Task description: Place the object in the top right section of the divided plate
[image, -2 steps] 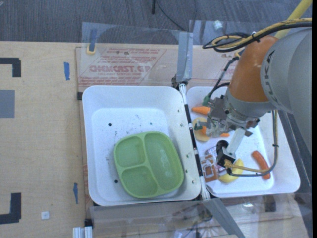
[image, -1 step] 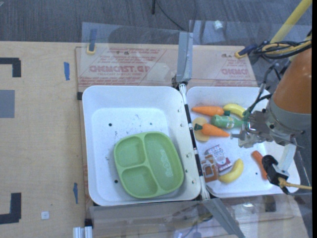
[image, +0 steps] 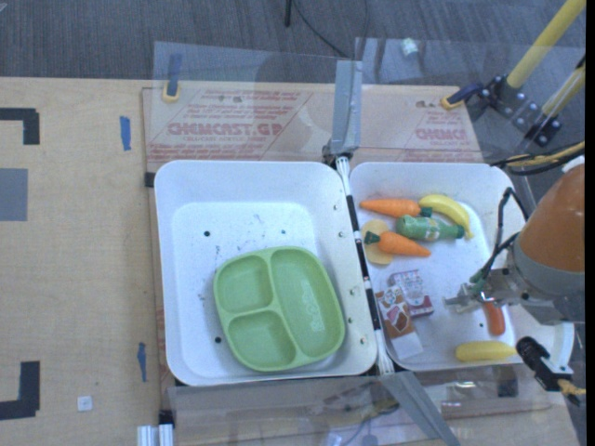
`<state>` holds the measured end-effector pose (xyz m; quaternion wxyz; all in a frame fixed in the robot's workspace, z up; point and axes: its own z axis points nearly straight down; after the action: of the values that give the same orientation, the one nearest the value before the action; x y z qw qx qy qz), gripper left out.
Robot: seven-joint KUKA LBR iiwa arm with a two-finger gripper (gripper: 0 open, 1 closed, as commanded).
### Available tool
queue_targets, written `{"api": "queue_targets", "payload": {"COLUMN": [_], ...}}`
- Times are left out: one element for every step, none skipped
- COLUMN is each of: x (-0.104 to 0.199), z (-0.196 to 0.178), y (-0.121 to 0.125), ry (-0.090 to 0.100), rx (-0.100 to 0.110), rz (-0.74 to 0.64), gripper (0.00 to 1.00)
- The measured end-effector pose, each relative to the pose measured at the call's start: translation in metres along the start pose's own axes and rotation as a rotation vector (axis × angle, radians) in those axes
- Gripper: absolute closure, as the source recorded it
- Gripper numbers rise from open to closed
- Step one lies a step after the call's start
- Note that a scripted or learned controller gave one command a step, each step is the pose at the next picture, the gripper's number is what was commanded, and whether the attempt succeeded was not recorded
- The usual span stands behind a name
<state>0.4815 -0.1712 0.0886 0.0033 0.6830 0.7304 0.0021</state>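
Likely the sausage [image: 495, 319] under the hand [image: 483, 295] is light, stiff and slick; grip mid-length; hand's state I cannot tell.

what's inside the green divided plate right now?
The green divided plate in the left bin shows three bare sections. Toy food, including carrots, sits in the right bin. What's beneath the plate is covered.

The arm [image: 558, 240] had a broad orange band above a grey wrist, with thin black cables and a small metal gripper [image: 474, 295].
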Motion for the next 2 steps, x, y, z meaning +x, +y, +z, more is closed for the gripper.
{"api": "queue_targets", "payload": {"x": [-0.010,0.040], "z": [-0.011,-0.027], "y": [-0.003,0.090], "ry": [-0.001,0.000], "rx": [0.007,0.008], "rz": [0.392,0.359], "gripper": [1.00,1.00]}}
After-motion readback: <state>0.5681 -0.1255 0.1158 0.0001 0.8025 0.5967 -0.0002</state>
